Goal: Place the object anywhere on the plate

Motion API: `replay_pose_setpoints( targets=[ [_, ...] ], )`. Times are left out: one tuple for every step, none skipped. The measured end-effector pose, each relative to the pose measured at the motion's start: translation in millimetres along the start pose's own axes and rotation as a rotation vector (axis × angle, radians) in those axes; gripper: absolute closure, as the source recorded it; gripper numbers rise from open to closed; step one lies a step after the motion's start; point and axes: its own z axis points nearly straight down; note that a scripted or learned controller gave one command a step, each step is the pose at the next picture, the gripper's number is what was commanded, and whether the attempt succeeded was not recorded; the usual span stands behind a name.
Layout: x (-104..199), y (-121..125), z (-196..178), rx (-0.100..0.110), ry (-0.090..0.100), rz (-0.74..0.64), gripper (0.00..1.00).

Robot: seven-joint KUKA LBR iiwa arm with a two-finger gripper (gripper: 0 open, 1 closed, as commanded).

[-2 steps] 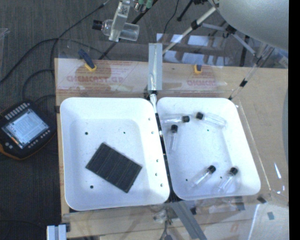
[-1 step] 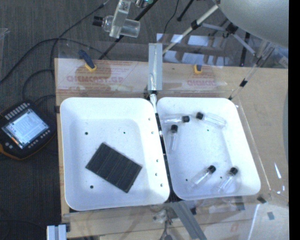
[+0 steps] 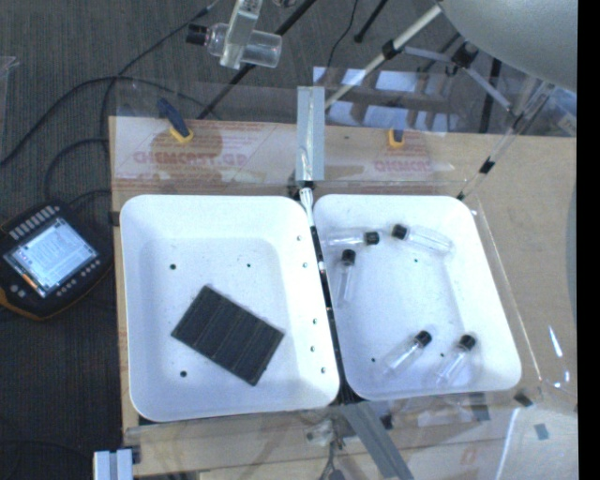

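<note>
Lower left: dark ribbed rectangular plate (image 3: 228,335) lies bare and askew in the left white bin (image 3: 141,244). Five clear black-capped vials (image 3: 410,349) lie in the right white bin (image 3: 487,281).

Top of frame, left of centre: a larger-looking clear vial (image 3: 246,45) hangs under a pale, cut-off piece, likely the gripper (image 3: 247,13); you cannot tell its grip.

Judged step: carry. Next, bring it over the plate, then lower.

The blurred grey arm (image 3: 525,33) is cropped.
</note>
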Motion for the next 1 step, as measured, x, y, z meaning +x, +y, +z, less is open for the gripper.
replay_pose_setpoints(
  targets=[
    [-1.1, 0.8, -9.6, -0.002, -0.004, 0.001, 1.00]
  ],
)
